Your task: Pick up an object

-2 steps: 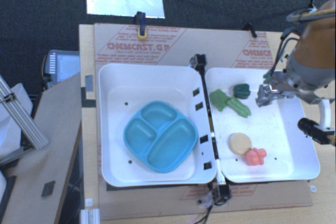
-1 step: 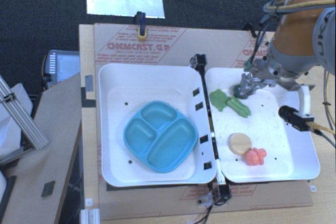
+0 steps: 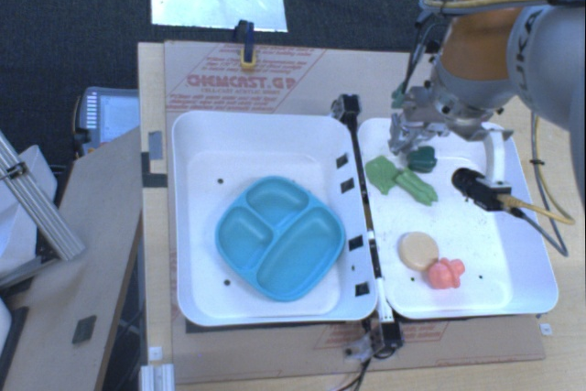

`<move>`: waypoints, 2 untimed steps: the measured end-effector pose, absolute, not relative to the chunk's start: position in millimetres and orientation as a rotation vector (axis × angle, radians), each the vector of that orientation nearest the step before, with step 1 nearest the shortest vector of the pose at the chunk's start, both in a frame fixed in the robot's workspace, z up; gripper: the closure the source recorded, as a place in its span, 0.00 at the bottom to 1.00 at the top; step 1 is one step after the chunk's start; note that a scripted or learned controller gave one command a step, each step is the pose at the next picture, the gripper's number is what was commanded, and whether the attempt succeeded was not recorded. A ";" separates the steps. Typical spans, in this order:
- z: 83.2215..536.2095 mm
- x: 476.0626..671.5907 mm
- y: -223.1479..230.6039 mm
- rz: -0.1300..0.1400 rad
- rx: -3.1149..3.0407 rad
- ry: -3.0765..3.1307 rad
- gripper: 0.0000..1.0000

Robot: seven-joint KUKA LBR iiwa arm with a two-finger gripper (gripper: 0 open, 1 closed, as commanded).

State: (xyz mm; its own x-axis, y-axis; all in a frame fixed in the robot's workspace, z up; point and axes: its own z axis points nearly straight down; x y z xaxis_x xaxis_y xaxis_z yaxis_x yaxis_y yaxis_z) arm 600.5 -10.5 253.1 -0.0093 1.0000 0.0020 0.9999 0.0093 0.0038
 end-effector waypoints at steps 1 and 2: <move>252.4 619.8 33.4 0.005 2.211 2.231 1.00; 229.7 636.8 83.6 0.003 2.211 2.232 1.00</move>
